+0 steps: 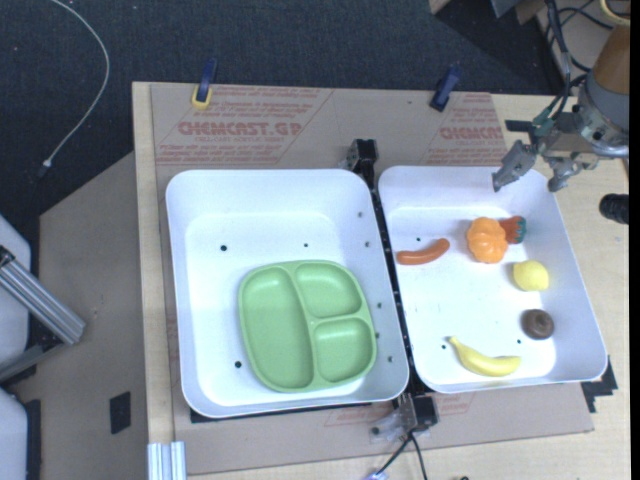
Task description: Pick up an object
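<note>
Upper right of frame: grey two-finger gripper hangs over the far rim of the right-hand shallow white plastic bin. Its two fingers are spread well apart, tips pointing down, with nothing between them and nothing touched.

Objects to pick, all in the right bin: a small orange pumpkin-shaped toy with a green-and-red piece at its right side, just below the gripper in the frame; a reddish-orange toy sausage to its left; a yellow lemon-shaped toy to its lower right; a brown chocolate doughnut toy below that; a yellow toy banana near the bin's lower edge.

The left white bin holds a pale green three-compartment plate. Both bins sit on a brown cardboard sheet with red lettering, clipped at the top edge. Dark carpet beyond, upper left.
</note>
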`<action>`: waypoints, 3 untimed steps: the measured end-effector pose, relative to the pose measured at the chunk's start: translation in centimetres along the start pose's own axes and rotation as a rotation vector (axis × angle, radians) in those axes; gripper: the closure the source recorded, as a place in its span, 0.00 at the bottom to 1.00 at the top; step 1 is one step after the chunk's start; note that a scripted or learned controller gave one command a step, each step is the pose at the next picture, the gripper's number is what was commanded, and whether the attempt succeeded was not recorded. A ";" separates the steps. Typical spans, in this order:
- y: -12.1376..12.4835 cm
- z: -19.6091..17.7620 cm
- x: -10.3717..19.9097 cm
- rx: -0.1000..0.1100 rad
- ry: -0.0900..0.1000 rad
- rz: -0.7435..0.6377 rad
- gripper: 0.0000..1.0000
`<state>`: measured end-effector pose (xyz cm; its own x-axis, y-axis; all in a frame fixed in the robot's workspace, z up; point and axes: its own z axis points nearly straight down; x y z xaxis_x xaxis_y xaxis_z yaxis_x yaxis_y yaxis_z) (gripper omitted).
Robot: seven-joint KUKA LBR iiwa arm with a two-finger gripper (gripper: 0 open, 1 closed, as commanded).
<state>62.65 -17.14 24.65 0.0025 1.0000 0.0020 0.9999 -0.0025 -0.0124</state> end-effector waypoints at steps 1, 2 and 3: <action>0.2 -0.8 0.1 -0.013 -0.003 -0.003 0.00; 0.3 3.7 0.6 -0.007 -0.001 -0.004 0.00; 0.6 7.8 0.4 -0.010 -0.001 -0.002 0.00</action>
<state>63.14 -16.74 16.85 0.0004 1.0000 0.0006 1.0000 -0.0004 -0.0027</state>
